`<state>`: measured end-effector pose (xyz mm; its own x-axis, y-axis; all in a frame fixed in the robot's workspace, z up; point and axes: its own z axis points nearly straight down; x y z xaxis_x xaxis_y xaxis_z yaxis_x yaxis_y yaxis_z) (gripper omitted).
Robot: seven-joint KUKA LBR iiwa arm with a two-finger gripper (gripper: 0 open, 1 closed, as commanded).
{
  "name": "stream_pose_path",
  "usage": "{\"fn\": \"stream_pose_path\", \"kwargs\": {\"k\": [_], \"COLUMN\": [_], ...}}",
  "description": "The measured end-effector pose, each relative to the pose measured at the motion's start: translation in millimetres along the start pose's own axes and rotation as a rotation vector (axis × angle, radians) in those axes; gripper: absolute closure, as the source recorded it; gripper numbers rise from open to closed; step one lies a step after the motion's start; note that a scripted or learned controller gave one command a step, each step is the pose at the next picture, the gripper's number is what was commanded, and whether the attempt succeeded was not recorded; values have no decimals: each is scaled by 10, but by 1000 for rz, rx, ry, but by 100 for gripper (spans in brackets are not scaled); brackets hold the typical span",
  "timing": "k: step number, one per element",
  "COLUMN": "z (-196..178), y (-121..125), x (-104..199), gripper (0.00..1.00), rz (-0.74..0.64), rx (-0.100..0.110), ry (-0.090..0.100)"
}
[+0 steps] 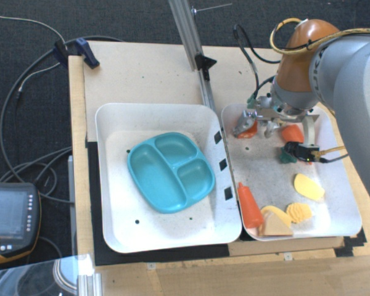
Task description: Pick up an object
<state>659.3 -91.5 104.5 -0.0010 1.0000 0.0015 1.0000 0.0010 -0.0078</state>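
Red piece (245,130) low in the far left corner of the right bin (265,165), directly under the end effector (259,121) and apparently resting on the bin floor (no daylight visible beneath it, though the metal above hides part of it). Hard to say whether touched or merely hovered over. Cannot tell from this slant whether the end effector is apart, together or clamped on anything.

Grey arm (351,73) reaching in from the right, wrist bent down over that corner. Judged from the pose: approach made, pick not yet shown as done, nothing visibly raised off the bin.

Other candidates scattered through the same bin: an orange piece (291,132) just beside the end effector, a dark green piece (289,153) near it, a smooth yellow piece (309,187) and a ridged yellow piece (300,212) toward the near side, a carrot (250,206) along the left wall, a pale wedge (276,225) at the near edge. Teal divided plate (170,171) alone in the left bin (111,165), well apart from the action.

Left to do, by this reading: a secure close on the red piece, then a clean lift clear of the bin wall and the worktop (142,66).
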Motion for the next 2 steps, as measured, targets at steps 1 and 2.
{"fn": "stream_pose_path", "kwargs": {"k": [1, 2], "z": [119, 1], "y": [1, 9], "x": [3, 6], "gripper": [0, 100], "rz": [0, 0], "rx": [-4, -6], "ry": [-1, 0]}}
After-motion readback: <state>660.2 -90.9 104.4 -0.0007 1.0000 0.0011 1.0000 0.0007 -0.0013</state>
